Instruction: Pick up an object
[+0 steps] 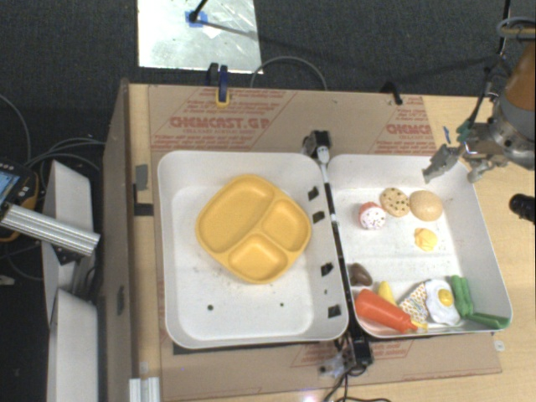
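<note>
While the arm (517, 74) reaches in from the right and is cut off by the frame edge, its gripper (460, 165) hangs over the far right corner of the right bin (481, 224), with two grey fingers (439, 164) spread apart and nothing between them. Below and to the left of it lie the toy foods. A chocolate-chip cookie (394, 200) sits just beside a tan bun-like piece (425, 205), with a small red and white piece (373, 217) to their left, too small to name. A yellow lump (426, 239) lies nearer. Along the near edge of this bin the things crowd together: a brown piece (360, 274), a carrot (383, 310), a fried egg (440, 301), a green bean pod (469, 302) and a small yellow piece (385, 291), partly overlapping so their outlines are hard to separate. The left bin (188, 308) holds a yellow divided plate (253, 228) with three compartments, set at a slant. Black clips (325, 216) run down the seam between the bins
</note>
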Controlling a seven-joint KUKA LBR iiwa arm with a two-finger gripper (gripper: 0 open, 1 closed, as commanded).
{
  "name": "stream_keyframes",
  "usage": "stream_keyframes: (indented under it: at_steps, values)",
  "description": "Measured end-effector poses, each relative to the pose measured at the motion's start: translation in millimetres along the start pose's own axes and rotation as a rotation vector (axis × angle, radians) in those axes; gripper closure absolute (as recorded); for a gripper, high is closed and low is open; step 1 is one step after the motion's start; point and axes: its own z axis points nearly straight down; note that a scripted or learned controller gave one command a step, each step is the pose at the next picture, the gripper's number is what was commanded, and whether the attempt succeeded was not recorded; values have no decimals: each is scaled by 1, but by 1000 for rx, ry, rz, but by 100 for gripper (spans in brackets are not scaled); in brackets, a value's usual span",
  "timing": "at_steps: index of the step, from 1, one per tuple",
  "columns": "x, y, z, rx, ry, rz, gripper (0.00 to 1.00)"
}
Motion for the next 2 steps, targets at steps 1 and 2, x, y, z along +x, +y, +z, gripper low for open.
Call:
stream_keyframes:
  at_steps: [1,2]
  values:
    - [82,31,141,11,6,-8,0]
    - [69,33,168,-4,0,2,0]
